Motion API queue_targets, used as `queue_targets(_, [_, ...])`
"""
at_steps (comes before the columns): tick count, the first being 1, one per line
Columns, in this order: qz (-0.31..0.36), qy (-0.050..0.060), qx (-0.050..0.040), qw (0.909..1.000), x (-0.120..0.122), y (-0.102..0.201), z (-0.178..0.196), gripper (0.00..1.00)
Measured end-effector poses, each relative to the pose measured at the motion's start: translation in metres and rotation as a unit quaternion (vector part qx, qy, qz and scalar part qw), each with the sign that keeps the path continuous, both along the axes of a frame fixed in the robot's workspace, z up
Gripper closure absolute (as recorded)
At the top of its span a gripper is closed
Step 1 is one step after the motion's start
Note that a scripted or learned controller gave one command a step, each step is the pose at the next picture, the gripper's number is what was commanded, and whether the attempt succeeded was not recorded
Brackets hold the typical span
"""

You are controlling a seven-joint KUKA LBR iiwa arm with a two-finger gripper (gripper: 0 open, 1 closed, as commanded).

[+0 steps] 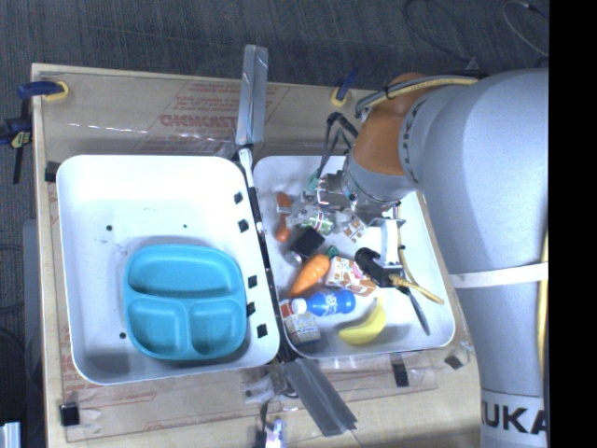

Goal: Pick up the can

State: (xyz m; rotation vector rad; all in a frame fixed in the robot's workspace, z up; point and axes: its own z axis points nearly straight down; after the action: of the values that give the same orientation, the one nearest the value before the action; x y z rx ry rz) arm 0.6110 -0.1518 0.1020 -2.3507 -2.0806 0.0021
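A: Pincer (328,211) sits low in the right bin (431,278), near its far end, among the clutter. Whether it is spread or pressed together I cannot tell.

B: And the can (300,324)?

A: It seems to be the small tin lying at the near left corner of that bin, just beside the blue bottle (331,303) and the banana (366,325), apart from the pincer.

B: The left bin (93,194)?

A: It holds a blue divided tray (187,301).
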Motion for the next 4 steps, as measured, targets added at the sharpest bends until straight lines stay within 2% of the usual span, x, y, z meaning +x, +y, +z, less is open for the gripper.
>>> queue_targets(1, [-0.039,0.001,-0.0003,0.9992,0.018,0.011,0.031,0.0])
queue_targets(2, [0.05,0.0,0.0002,0.9988,0.007,0.001,0.002,0.0])
queue_targets(3, [0.052,0.001,0.0004,0.9986,0.007,0.002,0.012,1.0])
queue_targets(4, [0.052,0.001,0.0004,0.9986,0.007,0.002,0.012,0.0])
